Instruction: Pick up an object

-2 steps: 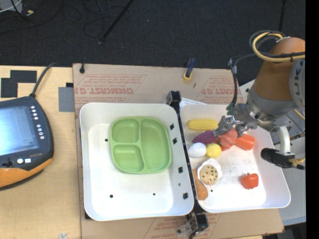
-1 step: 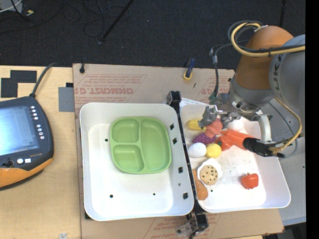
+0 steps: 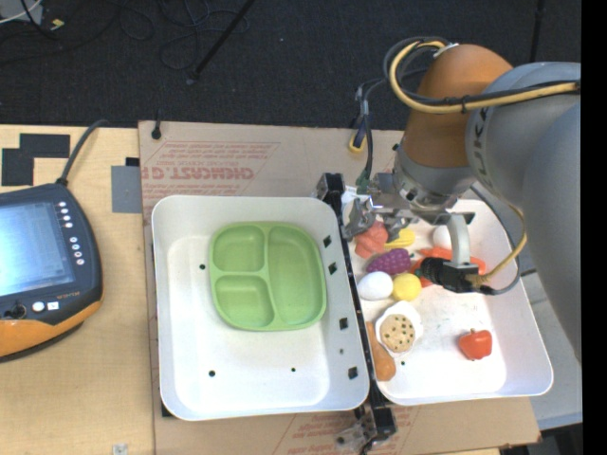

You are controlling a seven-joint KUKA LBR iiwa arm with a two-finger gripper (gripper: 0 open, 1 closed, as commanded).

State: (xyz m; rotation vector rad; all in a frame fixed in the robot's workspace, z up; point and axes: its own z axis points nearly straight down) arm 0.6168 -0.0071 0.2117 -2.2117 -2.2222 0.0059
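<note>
My gripper (image 3: 363,218) hangs low over the far left corner of the right bin (image 3: 527,347), next to the divider between the bins. Just below it lies a salmon-pink toy food (image 3: 371,241), with purple grapes (image 3: 387,261) and a small yellow piece (image 3: 399,240) beside that. A white egg (image 3: 376,285), a yellow lemon (image 3: 407,287), a chocolate-chip cookie (image 3: 397,331), a brown roll (image 3: 382,362), an orange carrot (image 3: 439,253) and a red pepper (image 3: 476,344) lie in the same bin. Nothing visibly sits in the gripper.
The left bin (image 3: 180,349) holds a green divided plate (image 3: 266,275). A teach pendant (image 3: 43,263) with a screen rests on the bench at far left. The arm's bulk covers the right bin's far right side. Open white floor shows in the right bin's near half.
</note>
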